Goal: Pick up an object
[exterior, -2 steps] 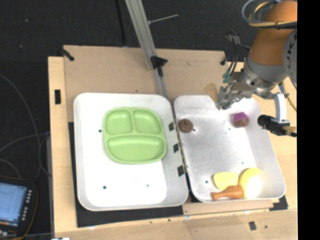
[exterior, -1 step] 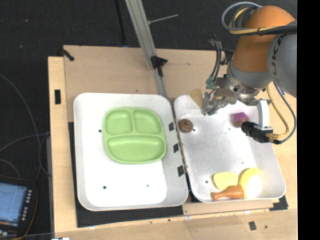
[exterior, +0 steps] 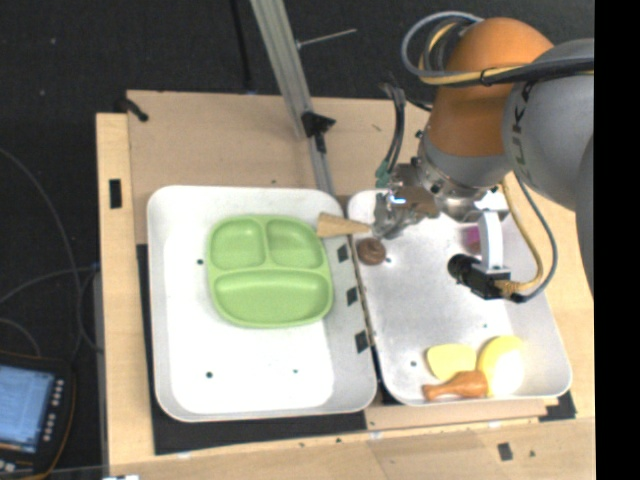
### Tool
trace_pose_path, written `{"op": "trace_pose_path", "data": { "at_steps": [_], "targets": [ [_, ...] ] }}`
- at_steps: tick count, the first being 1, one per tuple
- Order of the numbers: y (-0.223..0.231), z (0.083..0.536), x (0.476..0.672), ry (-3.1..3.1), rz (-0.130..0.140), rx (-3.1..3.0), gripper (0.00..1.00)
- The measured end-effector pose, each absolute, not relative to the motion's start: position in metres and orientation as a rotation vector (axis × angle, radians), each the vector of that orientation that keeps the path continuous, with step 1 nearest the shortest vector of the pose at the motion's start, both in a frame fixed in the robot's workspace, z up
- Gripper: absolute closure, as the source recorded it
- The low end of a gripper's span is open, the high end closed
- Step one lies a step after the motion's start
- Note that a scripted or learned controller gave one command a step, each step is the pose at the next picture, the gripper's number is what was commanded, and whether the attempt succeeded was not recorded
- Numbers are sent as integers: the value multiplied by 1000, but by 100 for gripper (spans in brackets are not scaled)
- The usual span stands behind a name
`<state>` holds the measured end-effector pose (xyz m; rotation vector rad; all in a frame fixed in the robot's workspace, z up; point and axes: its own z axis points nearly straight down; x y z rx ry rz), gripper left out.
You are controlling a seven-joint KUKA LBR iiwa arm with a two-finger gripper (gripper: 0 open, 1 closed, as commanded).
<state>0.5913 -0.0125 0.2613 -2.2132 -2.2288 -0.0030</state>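
My gripper [exterior: 386,220] hangs over the near-left corner of the right bin [exterior: 440,318], by the divider between the bins. A tan wooden piece [exterior: 340,226] sticks out to the left from the gripper, over the left bin's edge. A small brown round thing [exterior: 371,253] sits just below the gripper; whether it joins the tan piece is unclear. A magenta object [exterior: 468,236] lies partly hidden behind the wrist. At the right bin's front lie a pale yellow piece [exterior: 448,359], a yellow-white rounded object [exterior: 503,360] and an orange-brown piece [exterior: 455,387].
The left bin [exterior: 180,368] holds a green divided plate [exterior: 270,271] in its upper half. A metal pole [exterior: 285,58] slants down to the back edge between the bins. The arm's orange band [exterior: 485,78] looms over the right bin's back.
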Motion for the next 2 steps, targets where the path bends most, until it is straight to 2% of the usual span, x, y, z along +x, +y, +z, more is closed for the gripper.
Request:
{"op": "trace_pose_path", "data": {
  "at_steps": [1,2],
  "targets": [
    [34,255,591,-2227,0,-2213,100],
    [87,261,576,-2229,-2,-2211,100]
  ]
}}
